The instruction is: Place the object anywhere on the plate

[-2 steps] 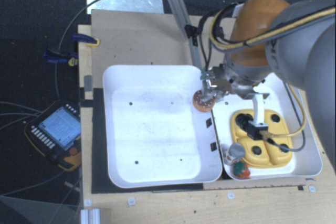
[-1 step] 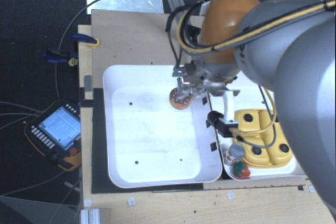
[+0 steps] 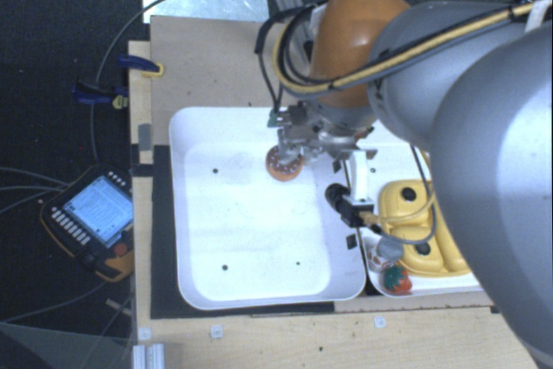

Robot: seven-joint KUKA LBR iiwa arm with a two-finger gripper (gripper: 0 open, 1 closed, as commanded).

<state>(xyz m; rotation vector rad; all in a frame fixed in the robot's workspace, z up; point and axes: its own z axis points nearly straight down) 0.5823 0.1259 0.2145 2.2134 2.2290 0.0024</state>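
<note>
White bin (image 3: 251, 272) below, small round brown object (image 3: 283, 166) under gripper (image 3: 292, 144). Cannot tell its grip. Best to move slowly toward yellow plate (image 3: 415, 225)

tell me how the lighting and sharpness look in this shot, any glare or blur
Camera view: lighting is even and bright; the left white bin is near blown out, with little surface detail. The arm, close to the lens, looks soft and oversized. The small round brownish object beneath the gripper is blurry. Surroundings at left fall dark.
</note>
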